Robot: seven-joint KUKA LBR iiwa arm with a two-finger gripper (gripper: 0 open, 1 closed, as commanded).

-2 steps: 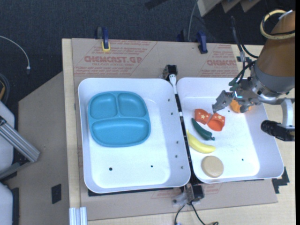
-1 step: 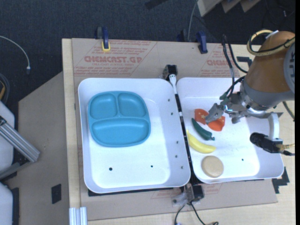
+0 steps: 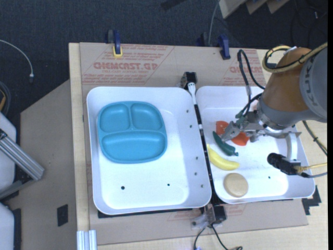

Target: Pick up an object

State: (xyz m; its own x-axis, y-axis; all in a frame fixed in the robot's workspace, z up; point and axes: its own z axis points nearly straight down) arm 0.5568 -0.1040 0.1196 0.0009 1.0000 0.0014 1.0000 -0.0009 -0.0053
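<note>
pincer [image 3: 232, 132]: low in the right bin, its grey metal head over the red and green items; whether it is released or clenched i cannot tell
arm [image 3: 291, 87]: grey with an orange band, reaching in from the right, bent down over the right bin
red object [image 3: 222, 127]: partly under the pincer head, so what it is stays unclear
green pepper [image 3: 223, 144]: dark green, slim, lying slantwise just below the pincer, its upper end next to the red object
banana [image 3: 222, 160]: yellow, on the bin floor just below the green pepper, apart from the pincer
round tan object [image 3: 235, 184]: near the front edge of the right bin, just below the banana
right bin [image 3: 270, 189]: white, shallow, holds all the small items
left bin [image 3: 151, 191]: white, shallow, touching the right bin along the middle
blue plate [image 3: 132, 131]: three compartments, in the upper left part of the left bin
counter [image 3: 156, 59]: brown board with red lettering, under both bins
</note>
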